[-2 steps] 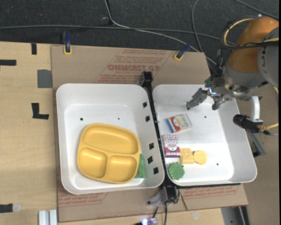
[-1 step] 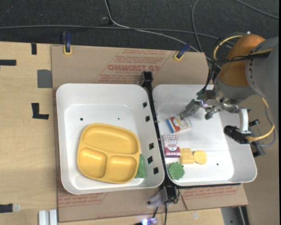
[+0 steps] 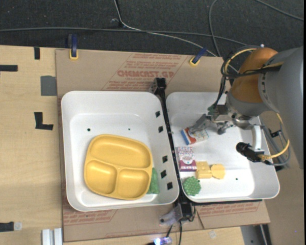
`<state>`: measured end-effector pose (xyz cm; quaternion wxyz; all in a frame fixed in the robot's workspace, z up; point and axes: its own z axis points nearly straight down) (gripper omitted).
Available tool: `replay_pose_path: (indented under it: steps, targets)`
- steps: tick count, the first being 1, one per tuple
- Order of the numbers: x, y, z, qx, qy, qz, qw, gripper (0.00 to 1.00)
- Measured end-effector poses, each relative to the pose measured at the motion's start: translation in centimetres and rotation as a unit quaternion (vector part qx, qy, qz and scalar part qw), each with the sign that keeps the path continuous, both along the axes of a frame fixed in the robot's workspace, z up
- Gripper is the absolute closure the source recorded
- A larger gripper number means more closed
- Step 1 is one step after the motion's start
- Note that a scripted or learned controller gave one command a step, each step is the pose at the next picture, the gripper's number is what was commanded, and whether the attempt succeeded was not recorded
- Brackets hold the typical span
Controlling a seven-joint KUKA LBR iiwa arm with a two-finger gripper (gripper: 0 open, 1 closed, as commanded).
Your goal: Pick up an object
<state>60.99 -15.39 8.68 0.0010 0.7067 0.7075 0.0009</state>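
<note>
The gripper [image 3: 201, 128] is hanging low in the right bin [image 3: 265, 188] with its fingers spread wide around a small packet [image 3: 189, 136], getting ready to pinch it.

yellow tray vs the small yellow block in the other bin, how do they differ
The yellow tray is far larger than the small yellow block, filling much of the left bin, while the block takes little of the right bin. The tray has three hollow compartments; the block looks solid and lumpy. The tray has only a green item at its edge; the block sits among several small items. Both are yellow and lie flat.
</note>
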Motion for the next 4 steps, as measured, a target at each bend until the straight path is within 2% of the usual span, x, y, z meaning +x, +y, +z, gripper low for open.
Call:
replay_pose_path:
  steps: [1,2,3,4]
  targets:
    - [0.4,0.2,1.7,0.0006,-0.006,0.001,1.0000,1.00]
    - [0.4,-0.6,7.6,-0.0009,-0.001,0.000,1.0000,1.00]
    - [-0.1,-1.4,13.3,-0.0009,-0.001,0.000,1.0000,1.00]
    - [1.0,-1.2,18.5,-0.0008,-0.001,0.000,1.0000,1.00]
